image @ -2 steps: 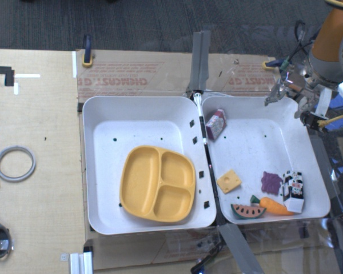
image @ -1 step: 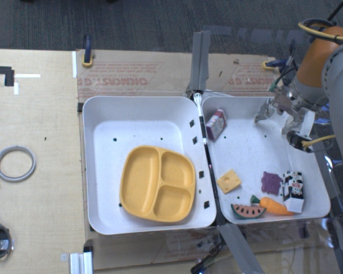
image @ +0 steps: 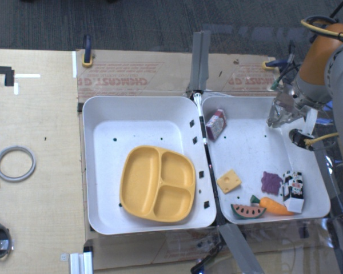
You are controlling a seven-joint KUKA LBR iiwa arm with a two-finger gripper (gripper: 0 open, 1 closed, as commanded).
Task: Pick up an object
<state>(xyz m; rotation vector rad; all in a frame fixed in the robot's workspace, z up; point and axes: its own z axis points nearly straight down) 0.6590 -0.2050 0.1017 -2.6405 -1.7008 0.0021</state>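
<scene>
Six toys [image: 263, 194] beneath the tool [image: 277, 120]

glossy plastic plate [image: 158, 183], matt white bins [image: 137, 114]

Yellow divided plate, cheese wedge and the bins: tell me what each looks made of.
Yellow divided plate: likely molded plastic, matte, with smooth rounded compartment ridges.
Cheese wedge: probably a plastic or foam toy, with uniform yellow color and dimpled holes; hard to tell which.
Bins: look like thin white plastic, with a slight sheen and rounded molded corners.
</scene>
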